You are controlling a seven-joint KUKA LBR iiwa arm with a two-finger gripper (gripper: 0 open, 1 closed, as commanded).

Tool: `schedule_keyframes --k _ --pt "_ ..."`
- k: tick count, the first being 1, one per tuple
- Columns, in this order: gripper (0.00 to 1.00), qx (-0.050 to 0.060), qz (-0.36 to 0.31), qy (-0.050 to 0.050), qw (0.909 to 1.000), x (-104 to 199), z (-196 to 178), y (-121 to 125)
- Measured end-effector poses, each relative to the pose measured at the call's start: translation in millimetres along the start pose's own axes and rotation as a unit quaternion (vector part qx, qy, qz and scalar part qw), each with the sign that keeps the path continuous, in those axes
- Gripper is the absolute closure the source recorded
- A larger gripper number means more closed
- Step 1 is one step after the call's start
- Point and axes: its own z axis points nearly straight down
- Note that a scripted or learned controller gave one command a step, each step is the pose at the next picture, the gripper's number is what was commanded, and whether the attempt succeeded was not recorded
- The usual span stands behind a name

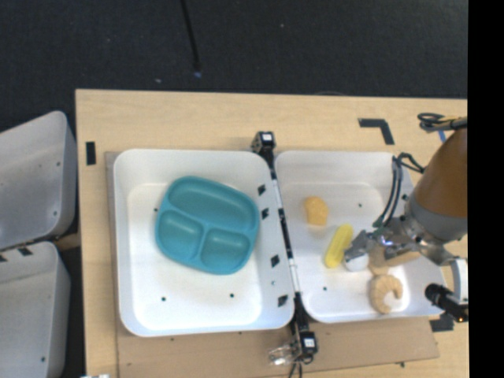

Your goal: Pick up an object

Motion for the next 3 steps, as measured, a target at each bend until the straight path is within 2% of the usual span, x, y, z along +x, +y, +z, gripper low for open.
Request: schedule_keyframes --k 1,2,3 --pt "0.0 -0.005 0.0 -0.002 1.0 -2.2 44.3 1.9" --pt "1.0 -0.01 0.006 -0.005 0.9999 -5.5 30.1 4.0" --pt "1.0 -0.005 0.001 -0.001 1.0 -8.7 -13.6 8.6"
